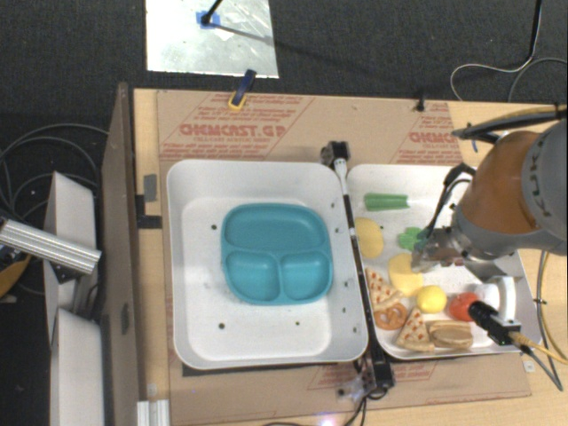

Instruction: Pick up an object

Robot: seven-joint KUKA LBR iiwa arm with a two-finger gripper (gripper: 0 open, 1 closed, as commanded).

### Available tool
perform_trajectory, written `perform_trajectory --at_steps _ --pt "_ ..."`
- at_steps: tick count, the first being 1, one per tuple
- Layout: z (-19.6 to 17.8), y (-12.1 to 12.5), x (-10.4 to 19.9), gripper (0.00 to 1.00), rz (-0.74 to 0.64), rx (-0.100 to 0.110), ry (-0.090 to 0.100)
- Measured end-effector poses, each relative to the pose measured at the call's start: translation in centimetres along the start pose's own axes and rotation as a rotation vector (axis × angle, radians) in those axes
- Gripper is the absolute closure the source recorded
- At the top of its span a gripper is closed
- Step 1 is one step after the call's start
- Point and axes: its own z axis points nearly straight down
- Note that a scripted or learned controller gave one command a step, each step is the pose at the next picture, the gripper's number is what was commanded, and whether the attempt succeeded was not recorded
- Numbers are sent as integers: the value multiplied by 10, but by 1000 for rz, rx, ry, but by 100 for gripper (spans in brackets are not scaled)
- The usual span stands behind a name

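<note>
target: yellow toy food [405,276] in right bin [441,177], amid pizza slices [388,302] | gripper [432,254] just above it, finger state unreadable | likely light, hard, slick plastic; rounded | best pinched across its middle

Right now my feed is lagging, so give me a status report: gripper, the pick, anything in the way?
Gripper low in right bin, over yellow food piece. No grasp visible. Toy food crowds around: pizza slices, yellow ball.
</note>
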Motion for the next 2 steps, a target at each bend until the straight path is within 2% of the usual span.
perform_trajectory --at_steps 1,2 --pt "1 0 0 0 0 1 0" --pt "25 -41 -12 0 1 16 6"
